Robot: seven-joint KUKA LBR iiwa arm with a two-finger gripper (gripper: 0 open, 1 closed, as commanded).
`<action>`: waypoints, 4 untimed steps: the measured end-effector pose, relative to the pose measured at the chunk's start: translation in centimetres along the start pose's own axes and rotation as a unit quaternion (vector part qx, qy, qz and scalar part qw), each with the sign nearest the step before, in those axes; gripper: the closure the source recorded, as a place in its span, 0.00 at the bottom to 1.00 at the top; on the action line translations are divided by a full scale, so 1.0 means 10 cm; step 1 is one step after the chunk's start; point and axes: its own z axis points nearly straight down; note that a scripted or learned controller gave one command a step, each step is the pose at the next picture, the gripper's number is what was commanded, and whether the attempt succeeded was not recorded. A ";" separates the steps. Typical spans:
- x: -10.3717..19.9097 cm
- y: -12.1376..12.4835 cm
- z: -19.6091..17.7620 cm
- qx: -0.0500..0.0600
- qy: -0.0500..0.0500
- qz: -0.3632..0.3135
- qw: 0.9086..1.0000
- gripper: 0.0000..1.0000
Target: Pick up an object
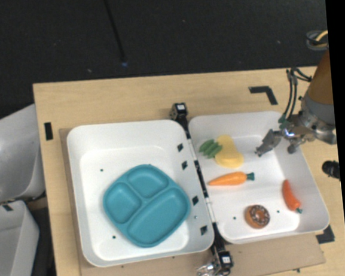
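Orange carrot [227, 180] lies mid-bin in the right bin [309, 224], the gripper [279, 143] hovering just beyond it with fingers spread and nothing between them. Approach appears under way; next likely calls for lowering over one object before closing.

- I see my gripper [279, 143] over the right bin [306, 225], fingers spread, nothing between them.
- Below the jaws: bare floor, then the pepper [291, 195] and donut [257, 216].
- Left of the jaws: the corn [226, 151] and carrot [228, 180] block that side.
- Far left: the plate [146, 204] covers much of its bin.
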 end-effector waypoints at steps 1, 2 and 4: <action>0.03 0.06 0.60 0.000 0.000 0.000 1.000 0.00; 0.03 0.06 0.97 -0.001 0.000 0.002 1.000 0.00; -0.06 0.10 0.20 -0.005 -0.001 0.002 1.000 1.00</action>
